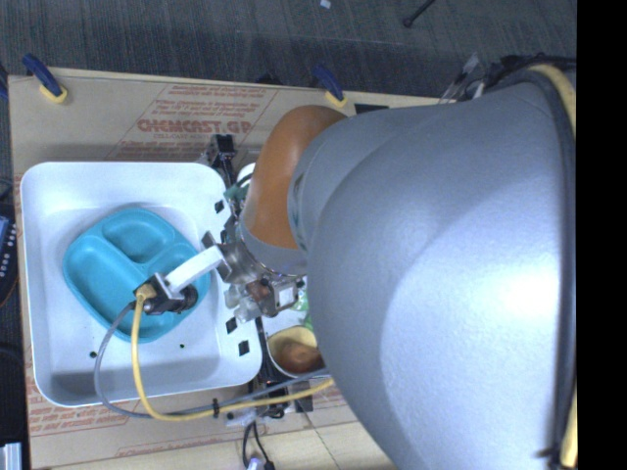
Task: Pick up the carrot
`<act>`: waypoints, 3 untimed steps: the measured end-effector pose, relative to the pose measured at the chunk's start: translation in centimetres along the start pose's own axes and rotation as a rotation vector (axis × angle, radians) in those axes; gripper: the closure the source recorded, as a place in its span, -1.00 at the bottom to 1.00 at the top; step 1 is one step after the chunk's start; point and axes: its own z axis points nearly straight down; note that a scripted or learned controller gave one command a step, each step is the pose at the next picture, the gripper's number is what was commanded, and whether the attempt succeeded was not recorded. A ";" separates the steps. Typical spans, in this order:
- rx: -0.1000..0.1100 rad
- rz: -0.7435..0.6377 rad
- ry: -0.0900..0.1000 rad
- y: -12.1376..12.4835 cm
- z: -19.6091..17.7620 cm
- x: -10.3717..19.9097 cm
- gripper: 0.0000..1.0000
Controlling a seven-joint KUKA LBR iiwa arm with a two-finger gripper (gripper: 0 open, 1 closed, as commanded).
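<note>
Overhead, the grey arm (441,262) reaches in from the right and hides most of the right bin. The gripper (253,297) hangs low over the seam between the two bins, just beside the left bin's (39,262) right wall. Whether it is spread or closed is impossible to make out. A blue divided plate (113,253) lies in the left bin, left of the gripper. A round brown thing (294,352) peeks from under the arm, just below the gripper, with a scrap of green (302,304) above it. Where the carrot lies cannot be made out. Blue clamps (44,76) grip the desk's (147,116) far edge.
</note>
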 end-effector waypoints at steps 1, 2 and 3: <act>0.003 -0.333 -0.003 1.3 2.3 -0.4 1.00; 0.009 -0.342 -0.009 1.1 1.4 -0.4 1.00; 0.015 -0.353 -0.016 1.0 0.4 -0.3 1.00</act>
